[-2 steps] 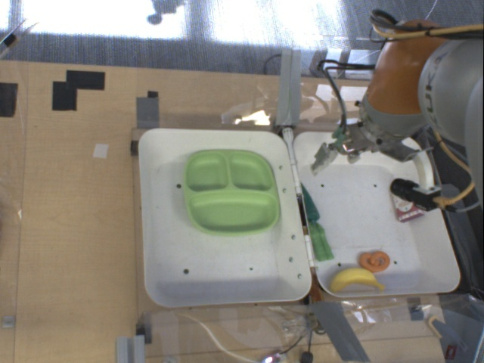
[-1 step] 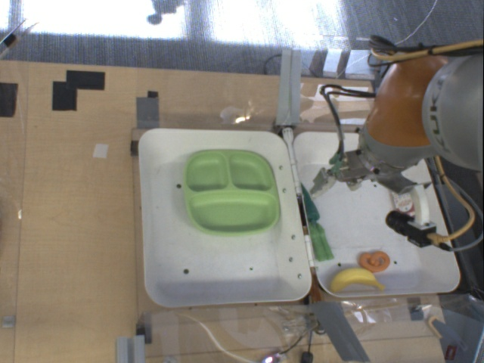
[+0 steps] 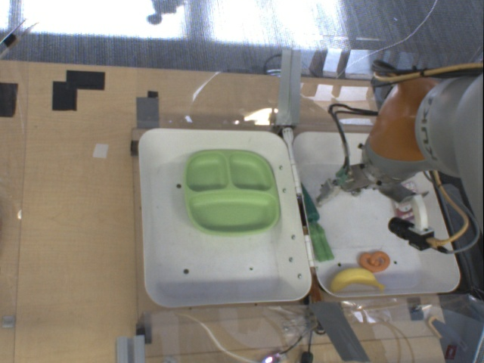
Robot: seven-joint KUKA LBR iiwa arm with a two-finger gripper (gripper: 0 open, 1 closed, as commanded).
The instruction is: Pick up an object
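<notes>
- Wooden bench [image 3: 68, 225] under bright glare, two white bins side by side, and the arm [image 3: 439, 119] is leaning in over the right bin [image 3: 355, 225].
- Gripper [image 3: 330, 190] sits low over that bin's left part, fingers look spread a little, nothing between them; no grasp that I can make out.
- Just beside it, the green strip [image 3: 318, 233] lies along the dividing wall, the closest candidate.
- Risk here: it hugs the wall, so a finger could strike the rim or slide off.
- Further out, the banana [image 3: 357, 280] and orange ring [image 3: 374, 261] sit touching near the front edge; closing on one may nudge the other away.
- Left bin [image 3: 162, 278] holds the green divided plate [image 3: 231, 191], well apart.
</notes>
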